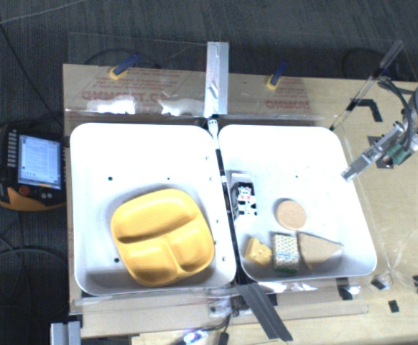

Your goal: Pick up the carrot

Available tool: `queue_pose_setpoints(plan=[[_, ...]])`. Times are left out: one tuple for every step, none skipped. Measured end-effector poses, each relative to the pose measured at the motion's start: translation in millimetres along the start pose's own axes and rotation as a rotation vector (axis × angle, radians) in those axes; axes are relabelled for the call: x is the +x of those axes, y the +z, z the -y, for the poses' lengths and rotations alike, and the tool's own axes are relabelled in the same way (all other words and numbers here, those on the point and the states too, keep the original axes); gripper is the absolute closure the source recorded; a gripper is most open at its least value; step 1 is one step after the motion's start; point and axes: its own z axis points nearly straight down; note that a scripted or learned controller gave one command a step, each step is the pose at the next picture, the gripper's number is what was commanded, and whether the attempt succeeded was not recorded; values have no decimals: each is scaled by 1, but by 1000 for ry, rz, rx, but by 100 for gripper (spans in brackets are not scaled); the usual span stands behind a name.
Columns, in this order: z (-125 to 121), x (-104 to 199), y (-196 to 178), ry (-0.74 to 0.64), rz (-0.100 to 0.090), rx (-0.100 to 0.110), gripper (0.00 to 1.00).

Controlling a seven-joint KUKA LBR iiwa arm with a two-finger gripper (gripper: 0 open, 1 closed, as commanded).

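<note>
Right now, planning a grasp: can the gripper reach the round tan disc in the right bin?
Probably yes: the round tan disc lies uncovered, apart from its neighbours, and the gripper sits beside the right bin's rim.

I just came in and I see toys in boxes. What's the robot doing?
It's meant to pick up a carrot, but it hasn't touched anything. Its gripper sits at the right white bin's right edge. That bin holds a round tan disc, a tan wedge and small blocks. The left white bin holds a yellow divided plastic tray.

yellow divided tray (163, 234) in left bin (87, 164), handheld pendant (29, 166) beside bench
</note>
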Motion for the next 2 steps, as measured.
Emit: queue_pose_setpoints(plan=[[-3,0,-9,-4,0,0,100],[7,5,36,-246,-1,2,100]])
